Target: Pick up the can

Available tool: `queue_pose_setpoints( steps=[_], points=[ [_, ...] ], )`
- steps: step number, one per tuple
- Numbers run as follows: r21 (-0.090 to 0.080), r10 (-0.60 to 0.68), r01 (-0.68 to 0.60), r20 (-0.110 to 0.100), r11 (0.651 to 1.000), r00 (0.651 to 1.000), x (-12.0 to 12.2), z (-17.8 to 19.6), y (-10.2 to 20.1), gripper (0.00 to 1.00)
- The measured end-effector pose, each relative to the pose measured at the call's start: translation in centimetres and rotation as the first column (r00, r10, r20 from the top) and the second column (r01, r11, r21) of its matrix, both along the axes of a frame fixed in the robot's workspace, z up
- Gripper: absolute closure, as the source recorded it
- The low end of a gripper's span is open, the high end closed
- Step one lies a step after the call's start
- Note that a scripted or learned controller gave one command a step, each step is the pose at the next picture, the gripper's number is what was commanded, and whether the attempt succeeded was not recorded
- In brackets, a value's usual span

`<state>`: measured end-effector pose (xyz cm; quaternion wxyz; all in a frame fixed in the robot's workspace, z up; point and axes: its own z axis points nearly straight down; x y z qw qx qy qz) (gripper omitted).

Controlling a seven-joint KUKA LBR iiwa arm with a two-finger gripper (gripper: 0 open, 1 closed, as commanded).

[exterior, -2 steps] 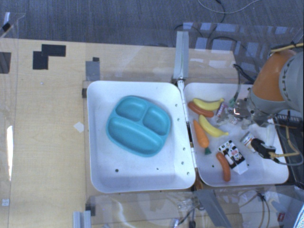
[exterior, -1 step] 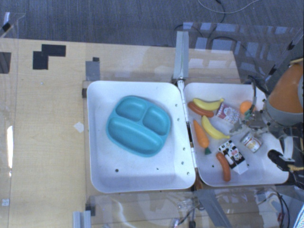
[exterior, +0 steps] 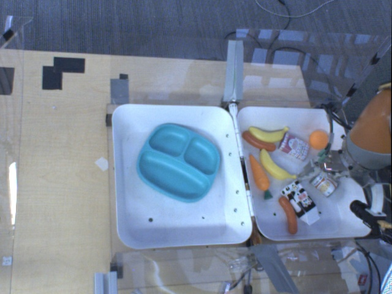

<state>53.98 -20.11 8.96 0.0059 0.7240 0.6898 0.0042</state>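
Note:
The can (exterior: 323,184), small and silvery with a label, lies on its side in the right part of the right bin (exterior: 343,225). My gripper (exterior: 327,165) hangs just above and behind it, reaching in from the right under the arm's orange band (exterior: 372,130). The gripper's metal parts overlap the can's upper edge in the camera view, and I cannot make out whether they touch it.
The right bin also holds two bananas (exterior: 269,133), two sausages (exterior: 289,215), a carrot (exterior: 260,173), an orange (exterior: 318,139), a red-and-white pouch (exterior: 294,146) and a black-and-white carton (exterior: 300,201) close left of the can. A blue divided plate (exterior: 179,162) lies in the left bin.

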Motion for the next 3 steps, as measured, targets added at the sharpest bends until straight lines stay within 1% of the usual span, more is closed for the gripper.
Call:
queue_pose_setpoints(
  steps=[1,2,3],
  points=[
    [0.004,-0.288,0.289,-0.012,0.957,0.957,-1.5,1.0,5.5,0.00],
    [0.005,-0.287,0.287,-0.008,0.958,0.958,-1.3,2.1,5.5,1.00],
    [0.007,-0.283,0.283,-0.005,0.959,0.959,-1.2,3.1,5.6,1.00]
  ],
)
